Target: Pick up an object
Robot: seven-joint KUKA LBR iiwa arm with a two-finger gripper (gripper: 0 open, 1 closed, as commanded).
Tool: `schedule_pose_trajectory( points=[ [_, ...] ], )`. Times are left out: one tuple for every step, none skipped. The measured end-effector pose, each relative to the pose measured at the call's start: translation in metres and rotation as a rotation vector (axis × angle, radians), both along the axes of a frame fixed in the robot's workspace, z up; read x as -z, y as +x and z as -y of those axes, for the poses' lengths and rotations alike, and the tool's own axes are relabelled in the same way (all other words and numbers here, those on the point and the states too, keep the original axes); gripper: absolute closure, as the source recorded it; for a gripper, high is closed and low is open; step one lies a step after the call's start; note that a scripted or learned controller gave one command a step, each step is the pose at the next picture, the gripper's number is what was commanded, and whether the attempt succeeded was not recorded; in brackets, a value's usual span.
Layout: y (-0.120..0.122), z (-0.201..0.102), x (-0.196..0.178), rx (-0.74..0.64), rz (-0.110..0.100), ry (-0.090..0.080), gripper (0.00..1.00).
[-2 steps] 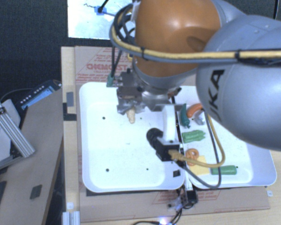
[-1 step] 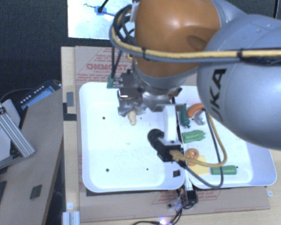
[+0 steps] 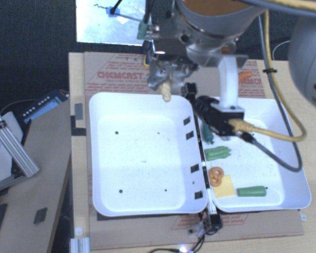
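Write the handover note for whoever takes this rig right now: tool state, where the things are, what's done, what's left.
Tool: up over the far rim of the left bin, with a small tan object at its tip. Whether the tool grips it cannot be told.
Right bin: green leafy piece, orange ring, yellow slice and green pod, all near its front-left corner.
Done: possibly a pick of the tan object, unconfirmed.
Left: verify the grasp; if it failed, retry on an item in the right bin.
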State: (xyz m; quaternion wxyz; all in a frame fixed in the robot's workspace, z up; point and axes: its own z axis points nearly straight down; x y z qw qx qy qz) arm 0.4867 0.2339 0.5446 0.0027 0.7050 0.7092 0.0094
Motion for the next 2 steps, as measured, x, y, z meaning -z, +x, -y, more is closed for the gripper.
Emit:
schedule_pose_trajectory(
  points=[
    [0.0, 0.082, 0.01, 0.011, -0.016, -0.01, 1.0],
    [0.0, 0.153, 0.01, 0.009, -0.015, -0.009, 1.0]
  ],
)
